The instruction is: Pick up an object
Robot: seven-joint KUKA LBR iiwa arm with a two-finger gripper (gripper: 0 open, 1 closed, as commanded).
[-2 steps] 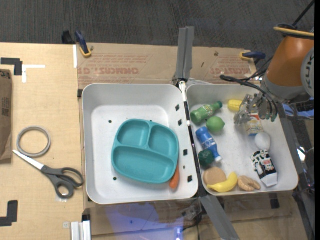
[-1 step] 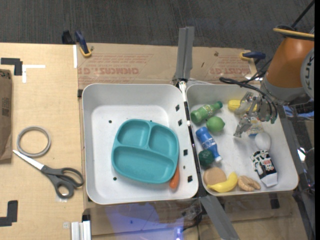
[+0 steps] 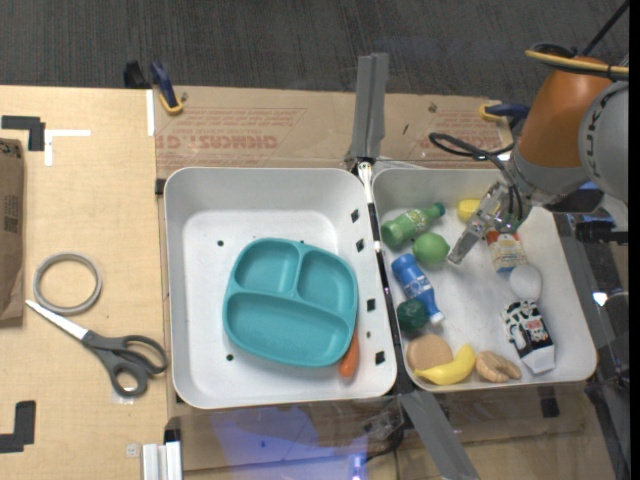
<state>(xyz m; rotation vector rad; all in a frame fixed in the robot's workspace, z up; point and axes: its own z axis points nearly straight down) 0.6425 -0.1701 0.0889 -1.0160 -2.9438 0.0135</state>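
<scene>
From the camera view, two white bins are seen side by side. In the left bin (image 3: 190, 268) a teal divided plate (image 3: 290, 303) is laid, and an orange carrot (image 3: 349, 358) is partly hidden under its rim at 5 o'clock.

The right bin (image 3: 570, 298) is crowded. A green bottle (image 3: 409, 222) is placed at 10 o'clock, with a green apple (image 3: 432, 247) just beside it. A blue bottle (image 3: 415, 286) is laid near the centre-left, and a dark green round object (image 3: 411, 316), hard to identify, is touching its lower end. At 6 o'clock a banana (image 3: 448, 367) is set against a tan round piece (image 3: 430, 350); a pale pastry-like item (image 3: 497, 367) is beside them. A black-and-white carton (image 3: 527, 332) is found at 4 o'clock, a white egg-like object (image 3: 525, 282) above it, and a small white bottle (image 3: 506, 252) further up. A yellow piece (image 3: 469, 209) at 12 o'clock is partly covered by the arm.

The gripper (image 3: 464, 252) is lowered into the right bin, between the apple and the small white bottle. Its fingers are seen close together and nothing is seen between them. The arm is cut off at the right edge.

On the bench, scissors (image 3: 105, 348) and a tape roll (image 3: 67, 281) are left at 9 o'clock.
</scene>
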